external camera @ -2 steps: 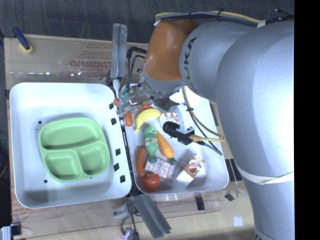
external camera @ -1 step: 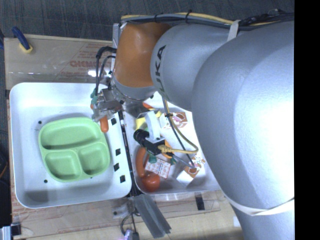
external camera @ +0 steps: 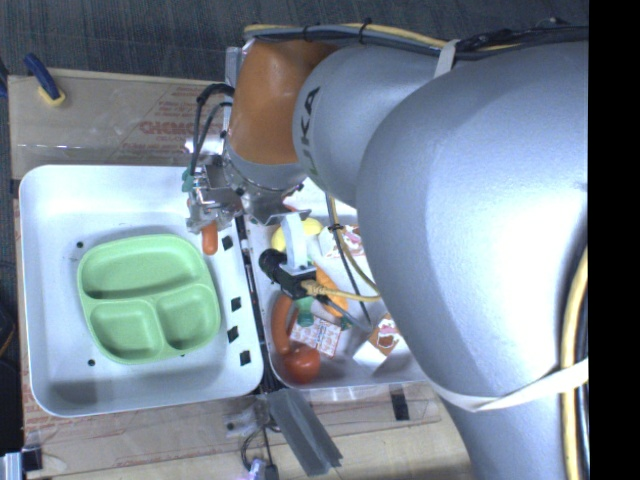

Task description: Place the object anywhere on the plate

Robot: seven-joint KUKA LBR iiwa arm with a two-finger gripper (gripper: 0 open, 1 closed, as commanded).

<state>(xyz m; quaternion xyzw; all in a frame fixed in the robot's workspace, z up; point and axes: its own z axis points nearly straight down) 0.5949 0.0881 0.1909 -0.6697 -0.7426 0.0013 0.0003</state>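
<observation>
Looking down on a wooden tabletop with two white bins side by side; green plate with three compartments sitting in the left bin, roughly mid-bin, nothing on it.

Pincer hanging over the right part of the left bin, just past the plate's far-right corner; looks clamped on a small orange piece, which pokes out from between the fingers on the near side, roughly upright. So: orange piece up in the pincer, close beside the plate's right edge but not over it, not touching it as far as can be told.

Right bin mostly hidden under the big grey arm; can make out a red tomato at the near end, a printed packet just beyond it, and something yellow further back near the wrist; hard to tell what the rest of the clutter in there is.
</observation>
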